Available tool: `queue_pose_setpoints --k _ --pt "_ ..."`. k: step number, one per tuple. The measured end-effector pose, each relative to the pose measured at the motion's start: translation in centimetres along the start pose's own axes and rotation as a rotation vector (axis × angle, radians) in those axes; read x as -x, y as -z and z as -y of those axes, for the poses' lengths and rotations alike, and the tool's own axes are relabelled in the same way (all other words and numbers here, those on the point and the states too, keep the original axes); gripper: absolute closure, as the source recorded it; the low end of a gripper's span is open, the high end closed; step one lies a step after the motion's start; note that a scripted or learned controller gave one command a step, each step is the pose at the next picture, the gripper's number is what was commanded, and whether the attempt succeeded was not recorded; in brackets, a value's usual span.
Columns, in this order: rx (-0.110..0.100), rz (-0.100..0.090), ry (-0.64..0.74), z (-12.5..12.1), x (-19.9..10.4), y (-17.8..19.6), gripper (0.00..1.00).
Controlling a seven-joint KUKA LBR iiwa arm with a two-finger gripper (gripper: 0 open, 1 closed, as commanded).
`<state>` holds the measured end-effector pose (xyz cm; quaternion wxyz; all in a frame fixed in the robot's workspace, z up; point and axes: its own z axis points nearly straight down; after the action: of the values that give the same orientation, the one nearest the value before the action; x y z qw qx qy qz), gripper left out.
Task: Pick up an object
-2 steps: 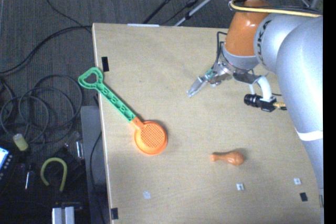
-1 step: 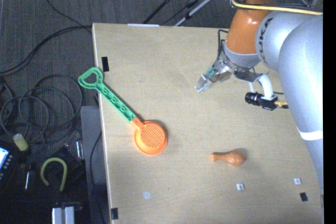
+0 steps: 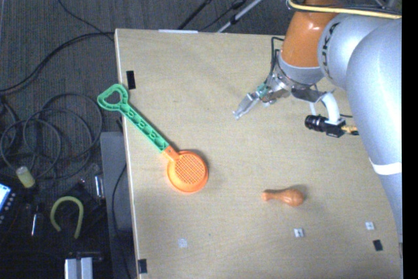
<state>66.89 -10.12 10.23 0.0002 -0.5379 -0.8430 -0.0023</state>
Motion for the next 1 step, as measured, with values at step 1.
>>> queue_pose_setpoints --k 1 --pt "0.000 0.000 0.000 0.00 0.00 0.00 0.00"
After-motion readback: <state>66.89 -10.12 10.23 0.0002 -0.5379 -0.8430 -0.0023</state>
